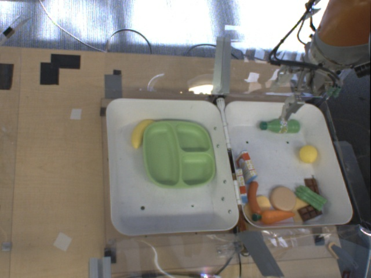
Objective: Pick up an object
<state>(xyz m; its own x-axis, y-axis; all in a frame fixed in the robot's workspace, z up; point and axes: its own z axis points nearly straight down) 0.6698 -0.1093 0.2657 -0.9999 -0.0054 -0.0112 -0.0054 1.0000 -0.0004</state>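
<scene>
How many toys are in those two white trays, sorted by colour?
Green: 3 (divided plate, bottle, leafy piece)
Yellow: 3 (banana, lemon, small piece)
Orange or red: 2 (carrot, sausage)
Brown or tan: 2 (round bun, chocolate)
Mixed print: 1 (small carton)
Total: 11, as far as the heaped corner lets me tell.

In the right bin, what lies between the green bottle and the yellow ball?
Nothing: the camera view shows bare white bin floor between the green bottle and the yellow ball.
</scene>
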